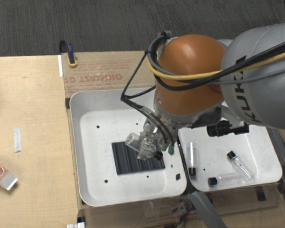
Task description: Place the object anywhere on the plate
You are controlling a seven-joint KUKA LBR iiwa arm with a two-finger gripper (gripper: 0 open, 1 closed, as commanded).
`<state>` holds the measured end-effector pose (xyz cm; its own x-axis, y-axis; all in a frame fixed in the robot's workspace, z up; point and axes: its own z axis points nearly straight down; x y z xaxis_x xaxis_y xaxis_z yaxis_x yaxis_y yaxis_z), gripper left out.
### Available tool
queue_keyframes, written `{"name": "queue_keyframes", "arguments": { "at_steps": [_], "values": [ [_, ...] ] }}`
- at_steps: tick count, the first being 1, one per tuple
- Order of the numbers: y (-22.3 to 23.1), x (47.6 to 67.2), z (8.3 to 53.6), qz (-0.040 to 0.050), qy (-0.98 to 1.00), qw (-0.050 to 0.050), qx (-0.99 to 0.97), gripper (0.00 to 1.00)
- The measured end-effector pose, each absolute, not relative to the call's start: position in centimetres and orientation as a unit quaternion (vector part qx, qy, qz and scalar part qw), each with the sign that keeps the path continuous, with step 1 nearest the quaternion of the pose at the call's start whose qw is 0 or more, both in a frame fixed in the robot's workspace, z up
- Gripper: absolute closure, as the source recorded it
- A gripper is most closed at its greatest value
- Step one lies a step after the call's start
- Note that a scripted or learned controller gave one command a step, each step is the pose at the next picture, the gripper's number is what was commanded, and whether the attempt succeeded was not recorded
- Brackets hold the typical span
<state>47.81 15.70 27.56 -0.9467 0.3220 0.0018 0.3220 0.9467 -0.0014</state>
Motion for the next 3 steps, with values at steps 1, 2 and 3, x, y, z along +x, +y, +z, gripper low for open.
{"name": "queue_keyframes", "arguments": {
  "at_steps": [1,2,3],
  "values": [
    [10.3,47.9,29.3,-0.0001,-0.993,-0.001,-0.122,1.0],
    [8.3,47.9,30.5,-0.0003,-0.998,-0.002,-0.062,1.0],
    [11.9,47.8,26.8,0.0,-1.0,0.001,-0.026,1.0]
  ]
}}
